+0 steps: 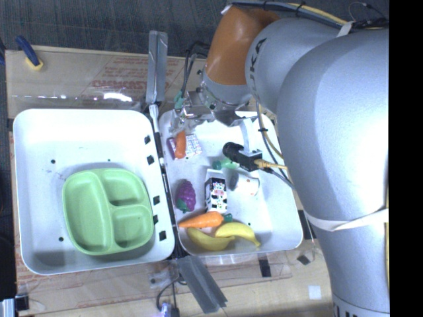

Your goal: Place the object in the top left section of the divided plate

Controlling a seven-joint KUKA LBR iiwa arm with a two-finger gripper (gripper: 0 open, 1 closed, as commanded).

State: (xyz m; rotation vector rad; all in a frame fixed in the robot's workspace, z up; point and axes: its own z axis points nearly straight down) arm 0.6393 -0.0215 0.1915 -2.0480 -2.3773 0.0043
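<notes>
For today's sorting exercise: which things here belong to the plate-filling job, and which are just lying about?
Belongs to the job:
green divided plate in the left bin
gripper, over the right bin's far end

Just lying about:
banana
carrot
purple fruit
small carton
orange packet

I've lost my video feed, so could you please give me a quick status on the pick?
Tool low at right bin's far end, over small orange item. Green divided plate in left bin. Nothing on it.
</notes>
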